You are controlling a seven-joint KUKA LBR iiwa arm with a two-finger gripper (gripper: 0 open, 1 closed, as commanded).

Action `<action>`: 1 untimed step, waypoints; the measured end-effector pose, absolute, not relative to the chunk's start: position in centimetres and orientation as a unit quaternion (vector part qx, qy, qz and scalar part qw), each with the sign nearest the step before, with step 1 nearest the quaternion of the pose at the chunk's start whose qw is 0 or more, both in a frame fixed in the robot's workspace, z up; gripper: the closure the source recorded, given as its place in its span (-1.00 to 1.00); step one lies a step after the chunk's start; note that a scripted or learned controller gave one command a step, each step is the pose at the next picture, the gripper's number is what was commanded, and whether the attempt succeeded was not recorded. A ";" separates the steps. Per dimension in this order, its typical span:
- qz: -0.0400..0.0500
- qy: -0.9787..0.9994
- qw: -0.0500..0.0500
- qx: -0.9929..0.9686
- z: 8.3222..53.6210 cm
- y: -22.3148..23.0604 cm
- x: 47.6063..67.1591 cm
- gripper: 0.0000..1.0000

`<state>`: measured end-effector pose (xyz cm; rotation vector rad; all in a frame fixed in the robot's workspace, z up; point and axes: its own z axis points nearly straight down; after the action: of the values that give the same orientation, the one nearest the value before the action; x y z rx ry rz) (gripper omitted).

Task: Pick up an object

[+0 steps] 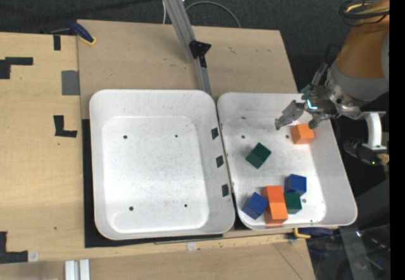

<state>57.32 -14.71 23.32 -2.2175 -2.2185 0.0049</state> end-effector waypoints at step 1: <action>0.000 -0.708 0.000 -0.706 23.6 -14.7 57.4 -1.00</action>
<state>57.41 -14.71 23.57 -2.2185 -2.2232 0.0013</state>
